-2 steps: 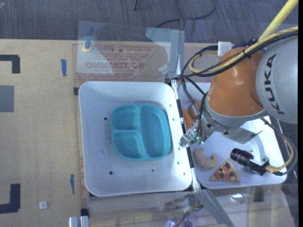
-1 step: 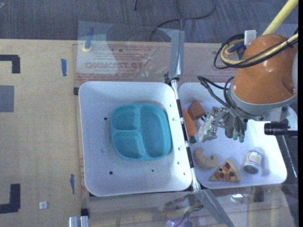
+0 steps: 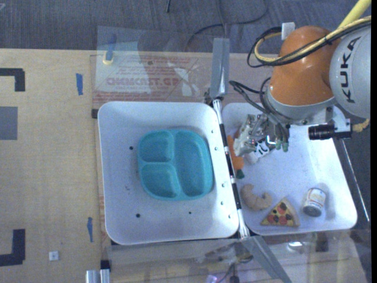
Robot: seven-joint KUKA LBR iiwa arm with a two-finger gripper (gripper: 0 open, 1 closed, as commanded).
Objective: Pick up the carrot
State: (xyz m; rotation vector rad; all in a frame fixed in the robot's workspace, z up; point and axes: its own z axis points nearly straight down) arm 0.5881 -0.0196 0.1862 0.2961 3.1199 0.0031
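The carrot (image 3: 237, 153) is a slim orange piece lying along the left wall of the right bin (image 3: 336, 175), its upper end tucked under the gripper. My gripper (image 3: 257, 139) hangs low over the upper left of that bin, just right of the carrot's top and beside a small white object. The orange wrist band hides much of the hand from above, so its finger spacing is unclear.
In the right bin lie a tan croissant-shaped piece (image 3: 255, 198), a toy pizza slice (image 3: 280, 213) and a small can (image 3: 314, 201) near the front. The left bin (image 3: 118, 128) holds a teal divided plate (image 3: 175, 164). A metal divider runs between the bins.
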